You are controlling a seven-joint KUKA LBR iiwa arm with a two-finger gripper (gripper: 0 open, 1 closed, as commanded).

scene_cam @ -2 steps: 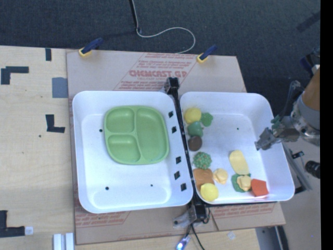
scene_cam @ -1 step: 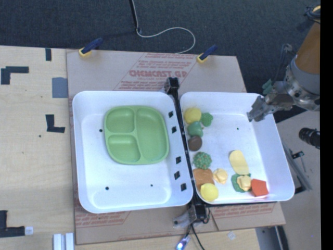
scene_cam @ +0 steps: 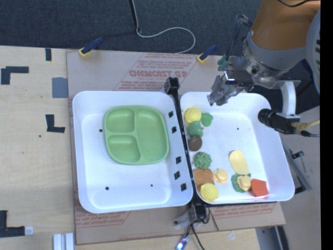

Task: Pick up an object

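Dark carpet lies beyond the bench, with a thin cable looping across it. Cardboard sheet sits on the bench under two white bins placed side by side.

Left bin: one green divided plate, lying flat near the bin's middle.

Right bin: toy food items, most of them along the left wall. From far to near: yellow lemon-like piece, green leafy piece, small green piece, brown round piece, broccoli-like piece, brown block, yellow round piece. Toward the near right corner: pale yellow oval, a small yellow-green piece and a red-orange block touching it.

Arm enters from the right. Gripper hangs over the far edge of the right bin, right of the lemon-like piece and apart from it. Nothing is seen between its fingers; whether they are open or closed cannot be told from this view.
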